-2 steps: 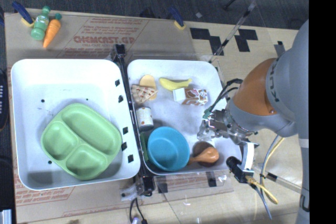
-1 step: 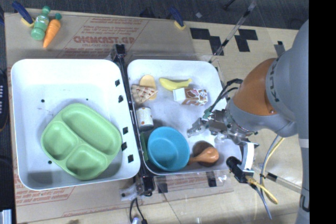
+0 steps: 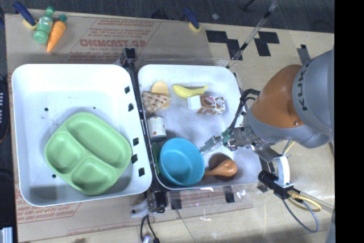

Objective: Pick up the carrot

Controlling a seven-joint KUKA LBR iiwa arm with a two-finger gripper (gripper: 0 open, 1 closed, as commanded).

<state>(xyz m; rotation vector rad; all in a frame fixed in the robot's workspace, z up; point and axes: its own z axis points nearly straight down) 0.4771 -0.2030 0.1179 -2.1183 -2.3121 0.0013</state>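
Carrot (image 3: 56, 35) lay outside both bins, on the cardboard-covered surface (image 3: 170, 37) at the 10 o'clock corner of the view, its green top pointing toward 12 and its tip toward 7. A green bottle (image 3: 43, 28) sat just beside it on the 9 o'clock side, and a blue clamp (image 3: 24, 13) gripped the surface edge near them. Open room stretched along the surface above the bins' far rims.

The left bin (image 3: 34, 88) held a green divided plate (image 3: 87, 152) toward its 6 o'clock half, with bare white floor toward 12.

The right bin (image 3: 239, 94) was crowded: a waffle (image 3: 156, 102), a banana (image 3: 189, 90) and a small wrapped packet (image 3: 211, 104) near its far rim, a can (image 3: 156, 127) against the wall shared with the left bin, a blue bowl (image 3: 181, 161) at the near rim, and a brown pear-shaped thing (image 3: 222, 167) just at the bowl's 3 o'clock.

The arm (image 3: 284, 108) reached in from 3 o'clock over the right bin's rim. Its claw (image 3: 219, 142) hung low in that bin, just above the brown thing and near the bowl's rim, well apart from the carrot. I could not tell how wide its fingers stood, and nothing showed between them.
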